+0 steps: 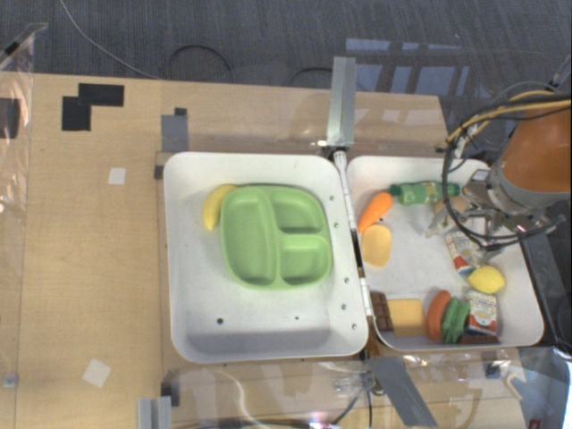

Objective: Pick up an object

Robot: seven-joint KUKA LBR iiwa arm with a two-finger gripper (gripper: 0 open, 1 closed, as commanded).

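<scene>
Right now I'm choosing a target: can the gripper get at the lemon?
Probably yes. The lemon lies uncovered in the right bin, just below the gripper, with only a small packet beside it.

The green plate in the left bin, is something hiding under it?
Yes. A yellow banana pokes out from under the green plate's left edge. Its upper end and curved side show. The rest is covered by the plate, so anything else beneath stays hidden.

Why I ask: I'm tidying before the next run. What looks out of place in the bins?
One thing: the banana in the left bin lies half tucked under the rim of the green plate, not on it. The toys in the right bin lie loose, nothing spilled or broken.
</scene>
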